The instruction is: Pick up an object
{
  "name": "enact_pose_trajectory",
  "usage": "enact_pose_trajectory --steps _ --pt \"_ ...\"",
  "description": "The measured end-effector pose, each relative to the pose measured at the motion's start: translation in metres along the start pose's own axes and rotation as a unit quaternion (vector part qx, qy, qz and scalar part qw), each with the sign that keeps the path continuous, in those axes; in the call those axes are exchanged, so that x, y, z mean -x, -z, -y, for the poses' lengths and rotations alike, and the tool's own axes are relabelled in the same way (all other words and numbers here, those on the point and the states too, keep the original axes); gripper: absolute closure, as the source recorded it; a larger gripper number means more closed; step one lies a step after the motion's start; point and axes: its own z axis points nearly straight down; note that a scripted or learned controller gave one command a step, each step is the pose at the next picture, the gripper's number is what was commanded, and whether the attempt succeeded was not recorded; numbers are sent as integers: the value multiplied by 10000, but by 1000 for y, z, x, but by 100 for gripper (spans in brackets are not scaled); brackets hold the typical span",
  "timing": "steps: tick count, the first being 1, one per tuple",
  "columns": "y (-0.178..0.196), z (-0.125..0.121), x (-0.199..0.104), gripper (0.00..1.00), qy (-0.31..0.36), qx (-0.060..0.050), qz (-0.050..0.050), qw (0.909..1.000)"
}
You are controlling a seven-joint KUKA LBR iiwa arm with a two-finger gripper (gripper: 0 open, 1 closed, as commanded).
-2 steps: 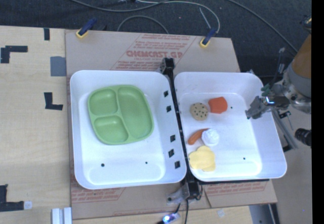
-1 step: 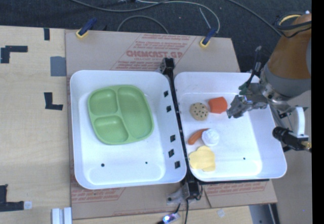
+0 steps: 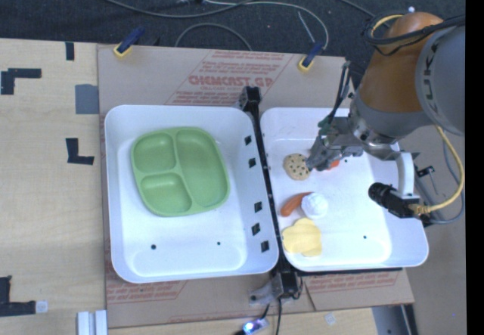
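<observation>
The gripper (image 3: 321,158) sat low in the right bin (image 3: 378,246), tips just beside the cookie (image 3: 296,167). Couldn't tell from here whether they were spread or clenched. Nothing visibly between them. Below the cookie lay an orange sausage-shaped piece (image 3: 293,206), touching a white lump (image 3: 314,206), then a yellow item (image 3: 302,238). The green divided plate (image 3: 180,171) was in the left bin (image 3: 181,262).

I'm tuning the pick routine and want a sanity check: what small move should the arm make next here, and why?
Probably a short shift toward the left bin, then down. The gripper hangs in the right bin just beside the cookie, with nothing visibly held. The cookie is the nearest object and lies apart from the orange piece, so centring over it looks like the cleanest pick.
</observation>
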Motion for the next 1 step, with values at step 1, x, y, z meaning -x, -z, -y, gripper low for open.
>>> enact_pose_trajectory --steps 1 --pt "-13 -15 -53 100 -11 -3 8 10000"
